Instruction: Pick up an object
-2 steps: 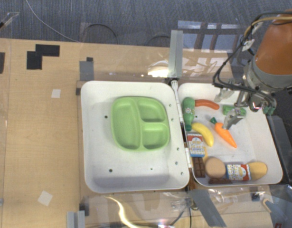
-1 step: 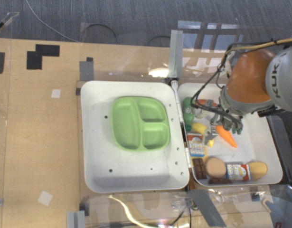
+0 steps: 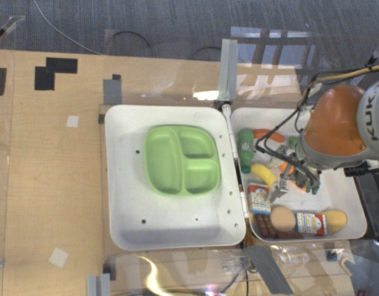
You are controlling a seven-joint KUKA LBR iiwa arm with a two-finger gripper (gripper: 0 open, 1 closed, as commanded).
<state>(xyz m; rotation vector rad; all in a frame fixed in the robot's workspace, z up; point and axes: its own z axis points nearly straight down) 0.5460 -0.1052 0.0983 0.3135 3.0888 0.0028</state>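
My gripper (image 3: 291, 176) hangs low over the middle of the right bin (image 3: 355, 217), under the arm's orange band. Toy foods lie around it. A yellow banana-like piece (image 3: 263, 174) sits just to its left, and a red and white box (image 3: 258, 200) lies at its lower left. A green bottle-shaped item (image 3: 245, 142) and an orange piece (image 3: 264, 134) rest at the bin's far left. Along the front edge lie a tan bun (image 3: 282, 217) and a labelled bottle (image 3: 312, 222). The arm hides what is directly beneath the gripper.
The left bin (image 3: 124, 221) holds a green divided plate (image 3: 180, 160). A dark brown bar (image 3: 268, 230) lies in the right bin's front left corner. Black cables loop from the arm over the right bin's back edge. Wooden bench surface surrounds both bins.
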